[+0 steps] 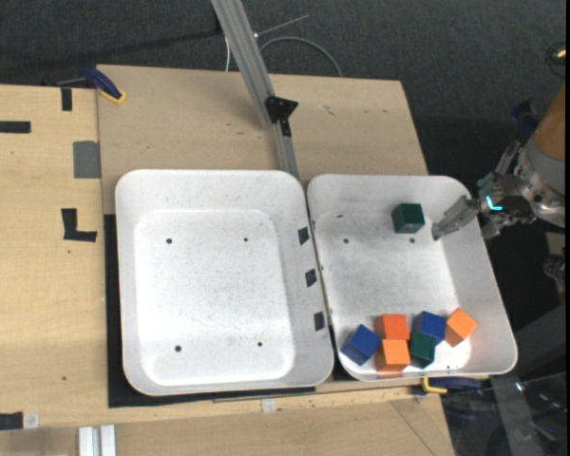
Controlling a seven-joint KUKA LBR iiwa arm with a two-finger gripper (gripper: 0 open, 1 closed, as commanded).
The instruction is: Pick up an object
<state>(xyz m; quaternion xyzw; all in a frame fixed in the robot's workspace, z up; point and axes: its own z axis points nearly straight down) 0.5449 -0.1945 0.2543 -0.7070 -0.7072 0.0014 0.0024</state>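
Two white bins point(214, 183) sit on the surface; the hand point(453, 219) hovers beside a green cube point(408, 218); its grip cannot be told

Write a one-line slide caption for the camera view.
The hand hovers at the right bin's edge near a lone green block; six blocks cluster in its near corner.

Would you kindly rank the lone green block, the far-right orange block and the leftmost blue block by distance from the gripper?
1. Lone green block, just left of the gripper.
2. Far-right orange block, right bin's near corner.
3. Leftmost blue block, left end of the cluster.
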